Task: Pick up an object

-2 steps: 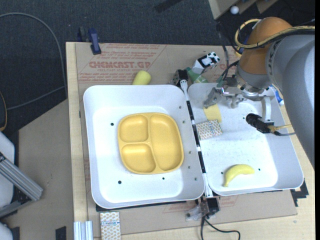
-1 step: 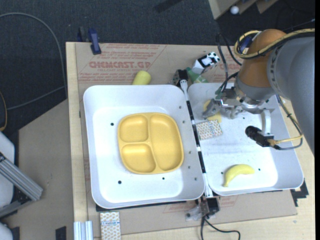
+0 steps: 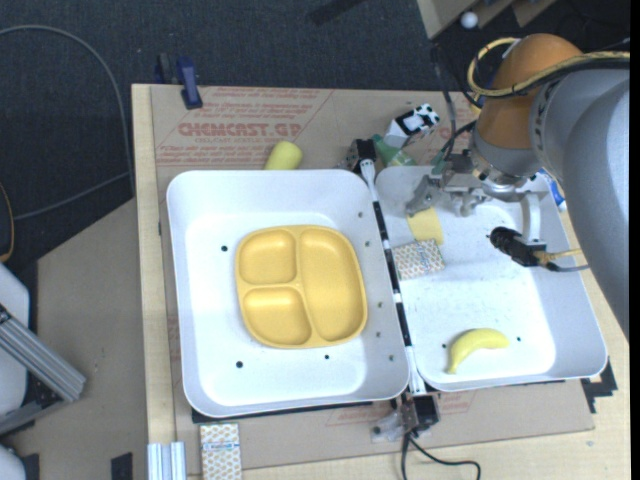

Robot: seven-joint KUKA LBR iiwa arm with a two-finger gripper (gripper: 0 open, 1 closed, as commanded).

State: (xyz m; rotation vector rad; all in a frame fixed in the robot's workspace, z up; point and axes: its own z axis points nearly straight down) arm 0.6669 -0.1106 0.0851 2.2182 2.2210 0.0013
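Observation:
The right bin (image 3: pixel 560 353) holds three things. A yellow block (image 3: pixel 426 226) lies by its far-left wall. A small speckled square pad (image 3: pixel 418 259) sits just in front of the block, and a yellow banana (image 3: pixel 475 346) rests near the front edge. My gripper (image 3: pixel 450 194) hangs low over the bin's far-left corner, just above and to the right of the yellow block, below the orange wrist band (image 3: pixel 520 88). Nothing shows held in it. A black part with a cable (image 3: pixel 512 243) juts out to the gripper's right.
The left bin (image 3: pixel 200 368) carries a yellow divided plate (image 3: pixel 300 286). Behind the bins, on the cardboard, lie a yellow cylinder (image 3: pixel 284 155), a blue clamp (image 3: pixel 187 81) and a black-and-white toy (image 3: pixel 415 121). A speckled packet (image 3: pixel 220 450) sits at the front.

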